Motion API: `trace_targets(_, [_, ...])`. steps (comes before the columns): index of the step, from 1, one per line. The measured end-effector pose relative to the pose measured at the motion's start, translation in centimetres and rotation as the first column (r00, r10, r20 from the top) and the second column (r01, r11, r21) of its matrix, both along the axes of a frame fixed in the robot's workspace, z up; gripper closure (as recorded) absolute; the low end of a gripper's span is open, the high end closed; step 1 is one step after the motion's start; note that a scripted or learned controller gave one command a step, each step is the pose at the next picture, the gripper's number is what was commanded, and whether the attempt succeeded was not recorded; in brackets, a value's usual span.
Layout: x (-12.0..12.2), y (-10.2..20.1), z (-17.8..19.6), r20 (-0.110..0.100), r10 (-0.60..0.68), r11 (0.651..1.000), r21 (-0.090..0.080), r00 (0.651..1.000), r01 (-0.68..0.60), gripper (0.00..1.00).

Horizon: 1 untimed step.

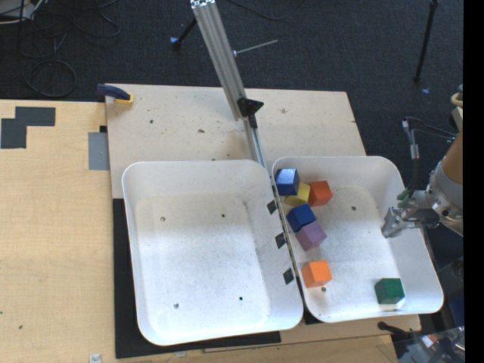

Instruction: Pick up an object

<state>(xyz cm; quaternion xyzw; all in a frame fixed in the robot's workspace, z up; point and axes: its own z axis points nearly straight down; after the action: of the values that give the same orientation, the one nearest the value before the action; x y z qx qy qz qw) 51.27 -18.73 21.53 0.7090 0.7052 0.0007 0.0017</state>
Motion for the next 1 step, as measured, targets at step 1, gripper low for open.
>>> trace_targets(1, [0.04, -0.11, 1.55, -0.003, 0.006, 1.0, 0.001, 1.0, -0.006, 1.0])
